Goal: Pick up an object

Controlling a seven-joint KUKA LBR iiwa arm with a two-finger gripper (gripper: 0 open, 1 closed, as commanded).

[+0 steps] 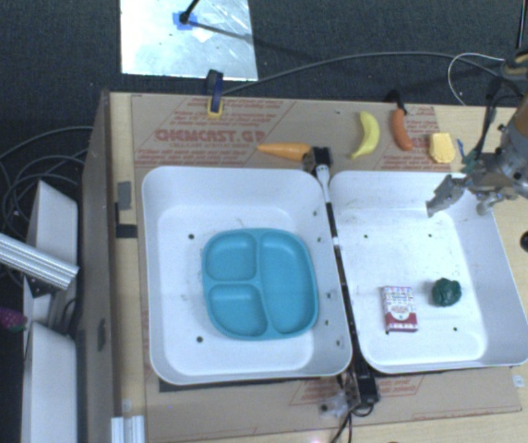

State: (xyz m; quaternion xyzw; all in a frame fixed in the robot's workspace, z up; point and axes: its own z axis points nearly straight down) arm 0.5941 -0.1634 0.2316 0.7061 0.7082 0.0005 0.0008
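1. Nearest me, in the right bin [486,247], lie a small red-and-white packet [399,308] and a dark green lump [446,292], just apart.
2. Left bin [172,210] holds a blue divided tray [259,281].
3. Farther back, the claw [462,194] hovers over the right bin's far side, fingers spread, empty.
4. Judging by this, approach is under way; next it must descend onto one object.

A blue divided plastic tray [259,281] lies in the left shallow white bin [176,210]. The right white bin [495,275] holds a small red-and-white packet [399,308] near a dark green lump [446,292]; the claw [462,199] hovers above its far corner.
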